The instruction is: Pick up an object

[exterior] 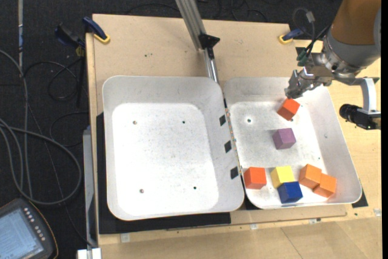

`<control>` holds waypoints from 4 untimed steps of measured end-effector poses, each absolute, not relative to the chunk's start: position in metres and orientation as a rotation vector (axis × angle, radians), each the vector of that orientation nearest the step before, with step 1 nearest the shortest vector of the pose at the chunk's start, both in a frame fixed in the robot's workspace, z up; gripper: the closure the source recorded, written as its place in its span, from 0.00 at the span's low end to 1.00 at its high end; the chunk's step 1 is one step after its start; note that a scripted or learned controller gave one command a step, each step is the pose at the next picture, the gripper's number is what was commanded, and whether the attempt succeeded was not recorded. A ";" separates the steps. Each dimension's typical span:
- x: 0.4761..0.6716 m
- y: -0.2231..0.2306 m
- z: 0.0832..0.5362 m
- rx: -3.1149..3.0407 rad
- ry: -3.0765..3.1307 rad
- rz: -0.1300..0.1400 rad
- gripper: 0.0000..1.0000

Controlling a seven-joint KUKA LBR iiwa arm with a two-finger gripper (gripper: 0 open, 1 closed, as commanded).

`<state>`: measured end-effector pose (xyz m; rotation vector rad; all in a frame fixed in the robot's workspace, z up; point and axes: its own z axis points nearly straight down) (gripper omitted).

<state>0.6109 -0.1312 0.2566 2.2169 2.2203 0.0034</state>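
From my remote station, the fingers (295, 91) hang low over the right bin's (339, 148) far side; I cannot tell how far open they are, nor whether they grip anything; an orange cube (289, 108) sits tilted just below them, touching or nearly so; a purple cube (284, 138) lies further toward the near rim; beyond it cluster an orange block (255, 177), a yellow block (282, 175), a blue block (290, 191) and two more orange blocks (319, 180); the left bin (160, 142) sits alongside on the desk (157, 48).
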 end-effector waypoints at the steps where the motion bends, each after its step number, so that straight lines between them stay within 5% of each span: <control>1: 0.609 -0.082 0.259 2.214 2.230 0.001 1.00; 3: 0.579 0.019 0.244 2.214 2.233 0.001 1.00; 4: 0.580 0.071 0.246 2.212 2.231 0.003 1.00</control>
